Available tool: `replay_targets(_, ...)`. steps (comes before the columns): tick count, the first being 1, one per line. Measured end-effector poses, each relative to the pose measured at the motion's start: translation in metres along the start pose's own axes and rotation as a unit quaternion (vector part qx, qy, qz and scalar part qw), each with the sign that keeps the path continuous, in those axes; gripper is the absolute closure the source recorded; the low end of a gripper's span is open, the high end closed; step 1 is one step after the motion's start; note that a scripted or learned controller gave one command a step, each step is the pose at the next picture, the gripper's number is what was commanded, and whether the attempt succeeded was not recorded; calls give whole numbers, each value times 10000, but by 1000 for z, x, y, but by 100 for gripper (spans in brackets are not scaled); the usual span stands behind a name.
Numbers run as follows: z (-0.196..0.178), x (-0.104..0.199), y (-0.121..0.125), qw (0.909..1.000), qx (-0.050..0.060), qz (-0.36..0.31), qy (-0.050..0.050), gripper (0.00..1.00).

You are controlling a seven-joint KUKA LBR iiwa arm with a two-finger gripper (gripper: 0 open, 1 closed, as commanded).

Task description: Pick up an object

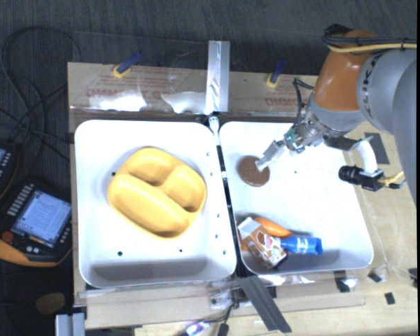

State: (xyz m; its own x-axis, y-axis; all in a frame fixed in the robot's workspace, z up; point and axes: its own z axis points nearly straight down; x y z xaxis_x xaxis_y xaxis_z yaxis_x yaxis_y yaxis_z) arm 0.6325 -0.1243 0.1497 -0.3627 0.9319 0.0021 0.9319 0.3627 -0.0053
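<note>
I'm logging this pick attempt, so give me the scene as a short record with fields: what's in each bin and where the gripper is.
left bin: one large yellow lumpy object, roughly centred
right bin: brown round disc near the upper left; blue bottle, orange item and printed packet clustered at the near edge
gripper: over the right bin, its tip at the brown round disc
grasp: nothing visibly held between the fingers
arm: reaches in from the right of the view

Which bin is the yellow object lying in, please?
The left bin. The yellow object lies flat on its floor, inside the walls.
</note>
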Motion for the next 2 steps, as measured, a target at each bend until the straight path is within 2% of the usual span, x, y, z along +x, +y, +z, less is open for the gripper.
replay_targets(1, 61, 15, 16, 9991, -53, -407, -40, 0)
replay_targets(2, 53, 16, 16, 9992, -51, -403, -20, 100)
